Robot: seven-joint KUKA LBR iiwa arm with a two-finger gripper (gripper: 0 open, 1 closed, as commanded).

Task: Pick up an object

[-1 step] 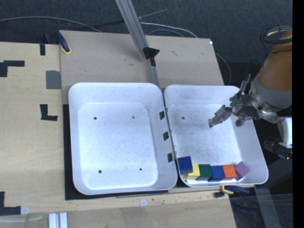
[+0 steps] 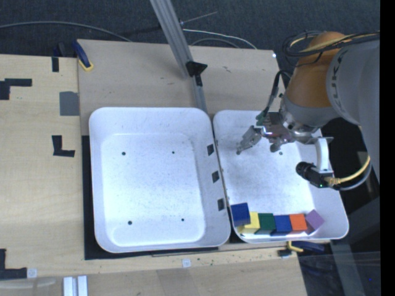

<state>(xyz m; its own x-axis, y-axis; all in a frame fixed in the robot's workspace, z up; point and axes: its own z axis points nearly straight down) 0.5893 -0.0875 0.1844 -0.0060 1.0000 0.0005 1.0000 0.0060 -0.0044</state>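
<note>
The gripper hung over the upper part of the right bin, its fingers parted a little, with nothing between them. The blocks lay well apart from it, in a row along that bin's near rim: a blue block raised on a yellow block, then a green block, another blue block, an orange block and a purple block, small, bright, touching side to side. The left bin lay alongside
</note>
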